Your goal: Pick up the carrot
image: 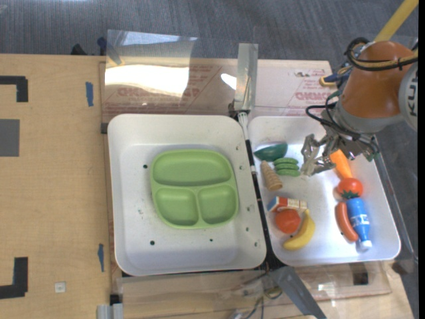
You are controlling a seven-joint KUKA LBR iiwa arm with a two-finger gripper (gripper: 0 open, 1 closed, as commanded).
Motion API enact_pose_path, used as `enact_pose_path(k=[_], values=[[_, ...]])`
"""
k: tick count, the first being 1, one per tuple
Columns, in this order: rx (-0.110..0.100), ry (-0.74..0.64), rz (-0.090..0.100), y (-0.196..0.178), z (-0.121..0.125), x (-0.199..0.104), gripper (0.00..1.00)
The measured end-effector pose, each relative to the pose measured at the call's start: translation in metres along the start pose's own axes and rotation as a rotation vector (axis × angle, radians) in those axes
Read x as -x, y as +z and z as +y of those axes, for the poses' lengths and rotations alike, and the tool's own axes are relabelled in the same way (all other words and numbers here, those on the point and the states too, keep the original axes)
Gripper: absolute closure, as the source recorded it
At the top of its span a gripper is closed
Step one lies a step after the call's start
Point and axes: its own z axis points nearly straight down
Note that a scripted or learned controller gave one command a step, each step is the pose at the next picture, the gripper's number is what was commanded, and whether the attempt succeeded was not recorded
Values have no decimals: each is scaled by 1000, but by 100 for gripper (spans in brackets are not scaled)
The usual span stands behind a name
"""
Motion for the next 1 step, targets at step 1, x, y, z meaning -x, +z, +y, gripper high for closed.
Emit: enact_pose_path(k=[1], values=[[0,506,2,-37,14,-6,100]])
